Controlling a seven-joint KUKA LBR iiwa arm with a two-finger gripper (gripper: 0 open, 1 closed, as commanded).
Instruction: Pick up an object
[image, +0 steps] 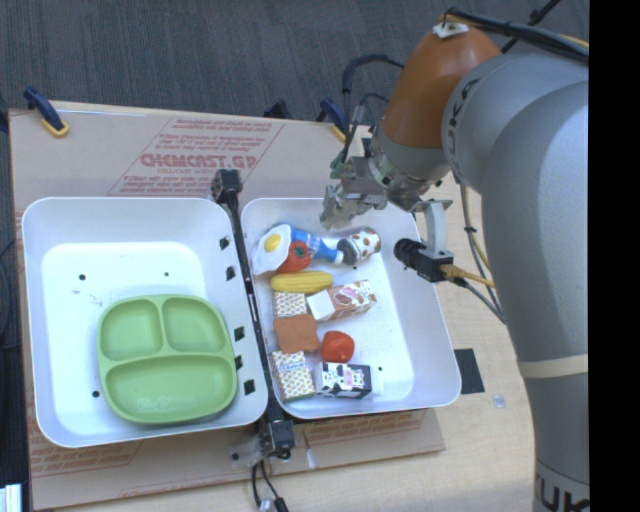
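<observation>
Camera view: hand (340, 207) just above blue bottle (318, 244).

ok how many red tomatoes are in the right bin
2: one tomato near the far end beside the fried egg, another nearer the front by the brown slice. Others could be hidden.

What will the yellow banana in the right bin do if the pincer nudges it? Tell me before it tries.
The banana looks like smooth moulded plastic, so probably light and stiff, perhaps slippery. It lies flat on its side, so it should slide or pivot rather than tip. The tomato and brown slice crowd it and may shift too.
</observation>
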